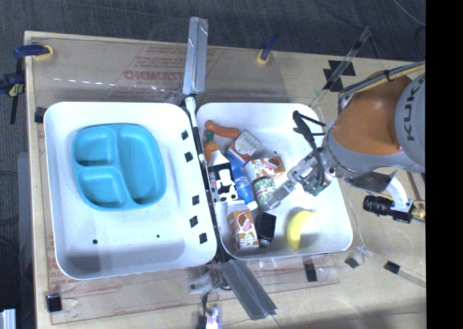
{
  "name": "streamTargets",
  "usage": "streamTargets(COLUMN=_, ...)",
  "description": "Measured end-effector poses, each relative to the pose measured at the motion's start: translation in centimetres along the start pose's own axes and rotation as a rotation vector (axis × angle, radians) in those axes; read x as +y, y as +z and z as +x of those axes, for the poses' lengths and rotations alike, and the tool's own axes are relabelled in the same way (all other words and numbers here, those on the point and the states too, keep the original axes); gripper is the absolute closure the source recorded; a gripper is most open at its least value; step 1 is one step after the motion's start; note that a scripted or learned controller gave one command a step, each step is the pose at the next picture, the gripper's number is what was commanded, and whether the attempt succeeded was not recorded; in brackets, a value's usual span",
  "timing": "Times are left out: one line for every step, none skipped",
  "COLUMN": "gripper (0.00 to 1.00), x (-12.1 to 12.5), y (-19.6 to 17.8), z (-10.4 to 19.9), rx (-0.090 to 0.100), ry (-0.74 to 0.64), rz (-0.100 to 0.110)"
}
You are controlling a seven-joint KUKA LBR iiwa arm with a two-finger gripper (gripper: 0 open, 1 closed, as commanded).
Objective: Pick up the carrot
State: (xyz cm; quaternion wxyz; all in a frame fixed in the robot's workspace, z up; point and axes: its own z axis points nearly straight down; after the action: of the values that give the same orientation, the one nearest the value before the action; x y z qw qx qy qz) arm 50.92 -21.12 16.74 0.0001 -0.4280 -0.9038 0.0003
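Note:
The carrot (221, 131) is an orange, elongated piece lying at the far left corner of the right bin (334, 213), close to the divider. A second small orange piece (210, 151) sits just below it against the bin wall. My gripper (300, 181) hangs over the middle right of the right bin, above the pile of packaged goods, well to the right of the carrot and nearer the front. Nothing shows held in it. The grey arm with its orange band (369, 124) reaches in from the right.
Around the gripper lie a can (264, 191), a snack pack (271, 167), a blue packet (242, 187), a small carton (244, 228), a black item (266, 225) and a yellow fruit (298, 227). The left bin (123, 244) holds a blue divided plate (119, 165).

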Motion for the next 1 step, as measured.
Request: streamTargets(gripper=0.00, x=4.54, y=-1.04, z=-3.12, rx=-0.001, ry=0.186, rz=0.000)
